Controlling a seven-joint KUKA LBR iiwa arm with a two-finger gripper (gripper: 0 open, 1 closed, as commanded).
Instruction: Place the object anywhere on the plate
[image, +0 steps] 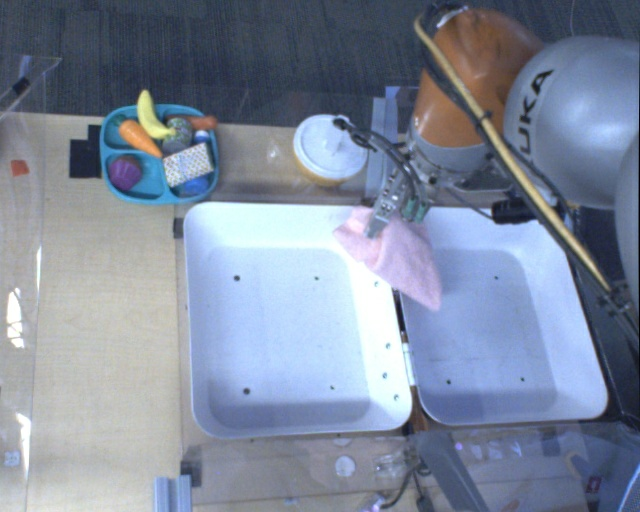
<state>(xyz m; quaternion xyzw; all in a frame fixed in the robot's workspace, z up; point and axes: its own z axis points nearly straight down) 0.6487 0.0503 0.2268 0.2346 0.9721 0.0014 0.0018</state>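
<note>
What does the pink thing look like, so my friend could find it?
Look at the two white bins side by side on the bench. Where they meet, near the far edge, the pink cloth hangs from the gripper. It is the soft, floppy, pale pink thing, unlike the hard bright toys in the blue tray.

A round white lidded cup (327, 148) with a yellow base stood on the wooden bench (90, 330), just beyond the far edge of the left white bin (285, 320); the right white bin (510, 330) sat just beside the left bin; a black block (84, 157) lay well left of the cup; a small orange tag (19, 168) lay farther left still
</note>
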